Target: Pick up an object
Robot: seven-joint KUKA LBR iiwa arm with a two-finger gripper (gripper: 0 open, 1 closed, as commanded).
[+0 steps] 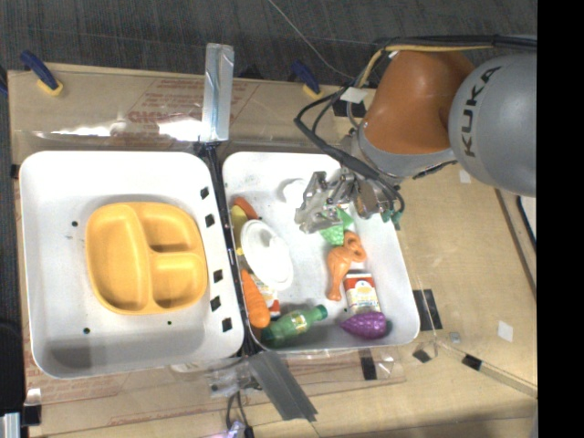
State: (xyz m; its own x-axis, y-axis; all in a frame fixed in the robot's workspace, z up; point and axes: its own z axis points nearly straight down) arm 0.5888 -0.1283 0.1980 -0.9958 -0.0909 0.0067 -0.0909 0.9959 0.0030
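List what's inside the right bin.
In the right bin: white bowl, carrot, green bottle, purple grapes, orange toy figure, small red-labelled bottle. The gripper covers part of a green item beneath it.

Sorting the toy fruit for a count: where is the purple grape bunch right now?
In the camera view, the purple grape bunch lies in the right bin's near right corner, just below the small red-labelled bottle and right of the green bottle.

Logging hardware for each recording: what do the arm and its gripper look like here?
The arm has rounded grey housing with dark KUKA lettering and a glossy orange section toward the wrist. Black cables loop beside it. The gripper is bare silver metal.
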